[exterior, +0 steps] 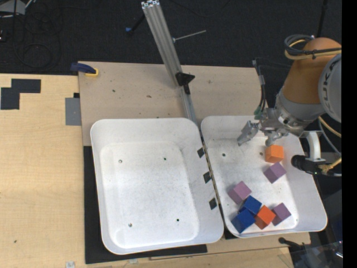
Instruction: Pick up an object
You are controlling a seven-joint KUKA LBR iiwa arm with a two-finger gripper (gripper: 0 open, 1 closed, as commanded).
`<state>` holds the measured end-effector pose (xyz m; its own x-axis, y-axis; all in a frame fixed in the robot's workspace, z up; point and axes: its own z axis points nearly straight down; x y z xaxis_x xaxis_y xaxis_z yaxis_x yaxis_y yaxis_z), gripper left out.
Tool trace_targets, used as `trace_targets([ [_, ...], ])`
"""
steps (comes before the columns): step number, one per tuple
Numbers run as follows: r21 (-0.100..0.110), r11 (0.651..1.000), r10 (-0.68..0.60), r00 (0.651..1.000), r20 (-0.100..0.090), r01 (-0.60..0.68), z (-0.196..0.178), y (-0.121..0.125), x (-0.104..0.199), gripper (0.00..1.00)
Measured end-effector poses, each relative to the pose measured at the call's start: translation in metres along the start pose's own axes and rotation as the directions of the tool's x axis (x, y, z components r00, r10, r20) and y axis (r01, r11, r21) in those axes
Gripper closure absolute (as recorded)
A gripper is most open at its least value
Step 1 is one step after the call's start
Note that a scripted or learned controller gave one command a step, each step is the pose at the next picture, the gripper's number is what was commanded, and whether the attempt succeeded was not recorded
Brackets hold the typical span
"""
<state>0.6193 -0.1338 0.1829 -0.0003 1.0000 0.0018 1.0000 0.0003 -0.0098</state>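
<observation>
My gripper (pixel 259 136) hangs over the back of the right bin (pixel 223 133), its fingers spread open with nothing between them. An orange cube (pixel 274 153) lies just in front of its right finger. Close by sits a purple cube (pixel 275 172). Toward the bin's front are another purple cube (pixel 240 192), two blue cubes (pixel 252 204) (pixel 242 220), a second orange cube (pixel 264 216) and a third purple cube (pixel 281 212), packed close together.
The left bin (pixel 111 144) lies beside the right one, with black clips (pixel 207 177) along the shared rim. A slanted aluminium rail (pixel 166 49) rises behind the bins. The arm's orange band (pixel 309 71) is at the right.
</observation>
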Motion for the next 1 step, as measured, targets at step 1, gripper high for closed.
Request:
trace_targets([
  [1,-0.002,1.000,0.001,1.000,0.001,-0.001,0.0446,-0.0017,-0.0029,0.00],
])
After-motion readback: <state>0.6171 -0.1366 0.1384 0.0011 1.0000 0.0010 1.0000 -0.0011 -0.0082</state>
